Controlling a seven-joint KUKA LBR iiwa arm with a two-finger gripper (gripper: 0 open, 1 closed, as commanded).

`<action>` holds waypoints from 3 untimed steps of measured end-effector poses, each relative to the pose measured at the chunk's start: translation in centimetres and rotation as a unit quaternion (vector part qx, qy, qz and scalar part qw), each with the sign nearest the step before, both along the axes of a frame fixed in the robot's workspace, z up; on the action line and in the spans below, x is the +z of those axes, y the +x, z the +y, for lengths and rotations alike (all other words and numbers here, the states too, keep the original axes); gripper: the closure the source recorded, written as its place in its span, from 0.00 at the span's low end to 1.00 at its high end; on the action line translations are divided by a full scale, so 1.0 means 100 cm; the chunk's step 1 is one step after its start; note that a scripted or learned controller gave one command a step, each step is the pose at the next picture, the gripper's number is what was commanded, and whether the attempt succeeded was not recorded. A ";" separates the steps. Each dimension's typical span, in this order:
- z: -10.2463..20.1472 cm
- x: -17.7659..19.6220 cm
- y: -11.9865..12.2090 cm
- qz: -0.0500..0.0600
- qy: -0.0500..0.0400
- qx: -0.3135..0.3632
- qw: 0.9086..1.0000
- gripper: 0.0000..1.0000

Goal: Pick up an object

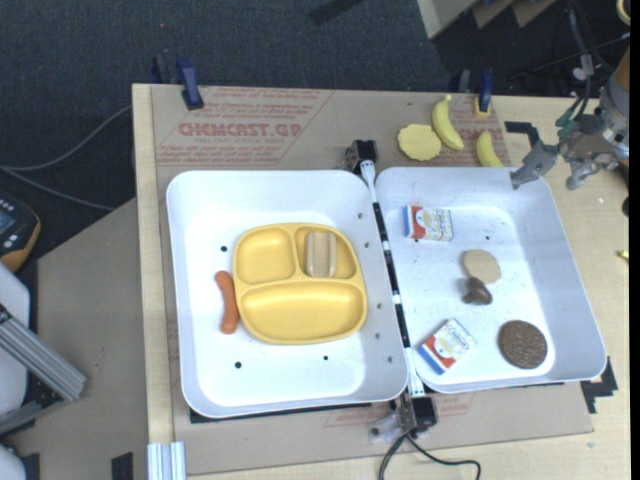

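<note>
My gripper (553, 173) hangs over the far right corner of the right bin (570, 268), fingers spread open with nothing between them. In that bin lie a small red-and-white carton (430, 223), a beige round piece (481, 265) with a small brown lump (477, 291) touching its near side, a second small carton (447, 344) and a dark brown cookie (523, 343). All of them sit well below and to the left of the gripper. The left bin (195, 268) holds a yellow divided plate (298, 308) with a tan roll (320, 253) in its top right compartment, and an orange sausage (228, 301) beside the plate.
On the bench behind the right bin lie two toy bananas (448, 123) (487, 148) and a yellow round piece (420, 142). Blue clamps (187, 83) (484, 90) hold the board's far edge. A black divider (385, 258) separates the bins.
</note>
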State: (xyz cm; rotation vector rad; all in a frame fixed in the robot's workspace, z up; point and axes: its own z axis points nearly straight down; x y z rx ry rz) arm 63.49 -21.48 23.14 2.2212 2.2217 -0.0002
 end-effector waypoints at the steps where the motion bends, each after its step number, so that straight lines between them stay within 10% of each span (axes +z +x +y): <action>1: 0.025 -0.155 -0.047 0.005 0.002 0.000 1.000 0.00; 2: 0.081 -0.147 -0.094 0.003 0.002 0.001 1.000 0.00; 3: 0.034 -0.073 -0.031 -0.006 -0.003 0.000 1.000 0.00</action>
